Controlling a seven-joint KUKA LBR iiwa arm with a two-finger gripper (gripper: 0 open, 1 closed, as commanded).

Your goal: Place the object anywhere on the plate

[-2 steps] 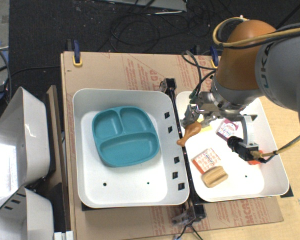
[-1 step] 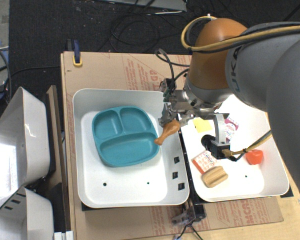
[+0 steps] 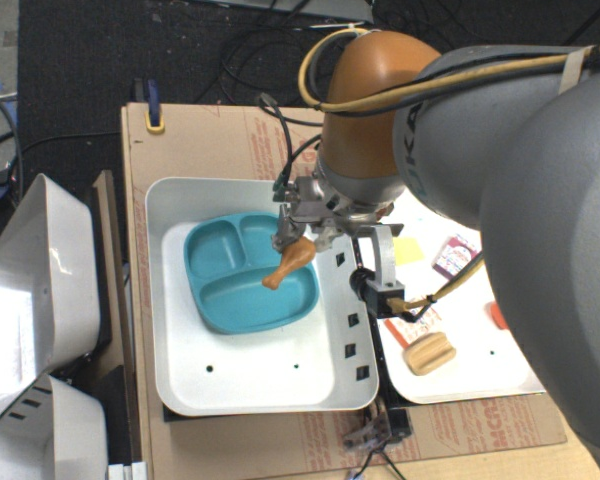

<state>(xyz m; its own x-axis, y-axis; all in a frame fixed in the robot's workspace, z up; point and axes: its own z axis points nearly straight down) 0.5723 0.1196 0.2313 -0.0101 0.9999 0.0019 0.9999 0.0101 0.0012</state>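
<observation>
A teal plate (image 3: 225, 293) with divided compartments lies in the left white bin (image 3: 180, 368). My gripper (image 3: 298, 240) hangs over the plate's right edge, shut on a tan, drumstick-shaped object (image 3: 288, 263). The object slants down to the left, and its lower end sits over the plate's large compartment. I cannot tell whether that end touches the plate.
The right bin (image 3: 470, 373) holds a tan bread-like piece (image 3: 428, 353), a yellow item (image 3: 408, 252), a pink-and-white packet (image 3: 454, 256) and a small red piece (image 3: 496, 316). The arm's grey body covers much of the right side. A divider with black clips (image 3: 352, 320) separates the bins.
</observation>
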